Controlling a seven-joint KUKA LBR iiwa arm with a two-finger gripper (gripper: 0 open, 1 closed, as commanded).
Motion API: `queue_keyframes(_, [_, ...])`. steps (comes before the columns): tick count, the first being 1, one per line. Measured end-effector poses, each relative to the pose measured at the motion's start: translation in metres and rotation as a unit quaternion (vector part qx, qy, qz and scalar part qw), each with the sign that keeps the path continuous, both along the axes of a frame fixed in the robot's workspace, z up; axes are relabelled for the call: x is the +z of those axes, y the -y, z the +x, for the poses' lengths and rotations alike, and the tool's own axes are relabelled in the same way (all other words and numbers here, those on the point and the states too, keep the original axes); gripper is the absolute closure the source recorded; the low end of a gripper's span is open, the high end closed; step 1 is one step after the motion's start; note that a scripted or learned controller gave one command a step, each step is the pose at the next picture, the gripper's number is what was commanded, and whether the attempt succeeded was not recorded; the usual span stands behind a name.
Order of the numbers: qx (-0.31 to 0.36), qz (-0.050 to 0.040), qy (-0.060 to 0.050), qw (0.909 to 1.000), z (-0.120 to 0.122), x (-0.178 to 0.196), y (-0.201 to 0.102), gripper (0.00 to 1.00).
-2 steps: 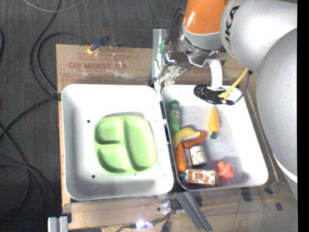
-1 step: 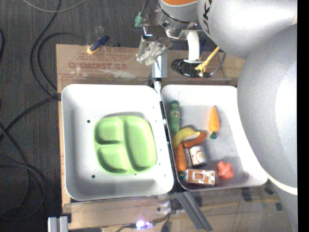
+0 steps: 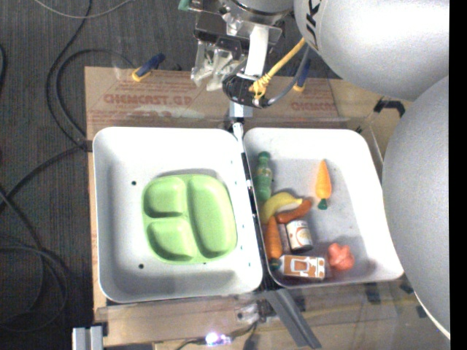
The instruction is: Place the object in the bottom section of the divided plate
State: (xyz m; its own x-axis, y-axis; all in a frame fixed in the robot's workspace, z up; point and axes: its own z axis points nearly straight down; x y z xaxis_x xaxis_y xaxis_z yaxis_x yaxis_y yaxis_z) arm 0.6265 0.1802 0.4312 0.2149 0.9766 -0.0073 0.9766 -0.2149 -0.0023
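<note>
My gripper point(image 3: 219, 75) hangs high above the back edge of the bench, over the cardboard behind the seam where the two bins meet; I cannot tell from here how its claw is set, and I see nothing in it; so I judge the pick is yet to come. Below and to its right is the right bin point(image 3: 365, 166) with the candidates: a green bottle point(image 3: 263, 175) against the left wall, a banana point(image 3: 276, 204) with a sausage point(image 3: 295, 210) touching it, a small can point(image 3: 299, 234) just below, one carrot point(image 3: 273, 240) along the wall and another carrot point(image 3: 323, 181) lying apart near the middle, a carton point(image 3: 303, 267) and a pink piece point(image 3: 340, 256) at the front. The lone carrot looks the cleanest grab to me, being clear of neighbours; I would descend squarely across its width. The green divided plate point(image 3: 191, 217) sits in the left bin point(image 3: 117, 166); I would release low over the compartment nearest the front, clear of its ridges.
</note>
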Motion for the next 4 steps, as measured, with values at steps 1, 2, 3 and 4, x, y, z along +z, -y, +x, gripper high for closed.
queue_keyframes(1, [0.134,0.0008,-0.002,0.9909,0.007,-0.08,0.03,1.0])
queue_keyframes(2, [-0.056,0.0032,0.002,0.9984,-0.015,-0.313,0.012,1.0])
queue_keyframes(3, [-0.056,0.0024,-0.003,0.9984,-0.016,-0.309,0.013,1.0])
queue_keyframes(4, [0.068,-0.0009,-0.002,0.9977,0.026,-0.315,-0.019,1.0])
